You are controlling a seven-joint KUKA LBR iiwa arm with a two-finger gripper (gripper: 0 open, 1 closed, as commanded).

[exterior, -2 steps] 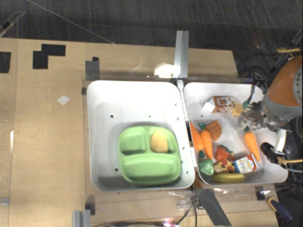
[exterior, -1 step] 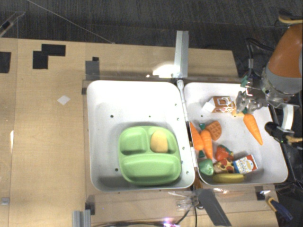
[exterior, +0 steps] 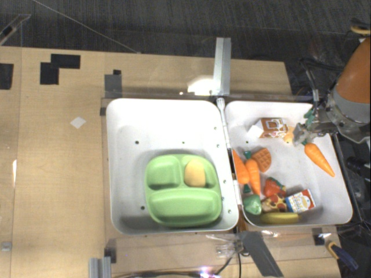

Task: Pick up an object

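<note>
Hovering: end effector (exterior: 305, 133) over carrot (exterior: 319, 158); carton (exterior: 299, 201) print (unreadable).

This looks like a robotics lab. A plywood bench (exterior: 58, 155) carries two white bins (exterior: 168, 114) parted by a metal rail (exterior: 222, 62), with metal brackets at the bin corners. Black squares (exterior: 58, 67) are stuck on the bench far left of the gripper (exterior: 307, 133). Below-left of the jaws, plastic toy food (exterior: 272, 193) lies piled in a bin. Cables (exterior: 324, 74) run behind the arm, over dark carpet (exterior: 145, 10).
</note>
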